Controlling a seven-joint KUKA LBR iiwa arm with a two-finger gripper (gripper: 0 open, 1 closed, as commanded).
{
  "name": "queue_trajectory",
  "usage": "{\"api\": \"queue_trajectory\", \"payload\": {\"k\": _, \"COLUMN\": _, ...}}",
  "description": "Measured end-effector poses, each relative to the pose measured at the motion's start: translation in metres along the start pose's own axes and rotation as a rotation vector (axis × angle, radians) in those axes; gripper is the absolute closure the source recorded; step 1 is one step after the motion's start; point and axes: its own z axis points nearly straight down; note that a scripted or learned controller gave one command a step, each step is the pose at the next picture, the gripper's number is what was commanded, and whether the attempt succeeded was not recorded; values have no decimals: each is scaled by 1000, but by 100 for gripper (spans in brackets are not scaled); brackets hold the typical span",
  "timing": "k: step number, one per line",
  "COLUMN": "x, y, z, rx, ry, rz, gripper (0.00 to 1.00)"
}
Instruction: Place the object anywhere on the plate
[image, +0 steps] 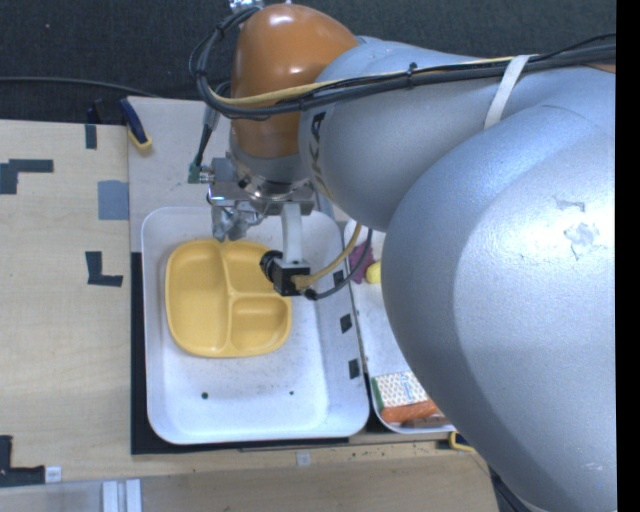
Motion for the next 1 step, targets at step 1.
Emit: {"api": "queue_trajectory", "payload": {"k": 1, "x": -2, "y": -1, "z": 6, "rx": 8, "ry": -5, "rz": 2, "gripper": 0}}
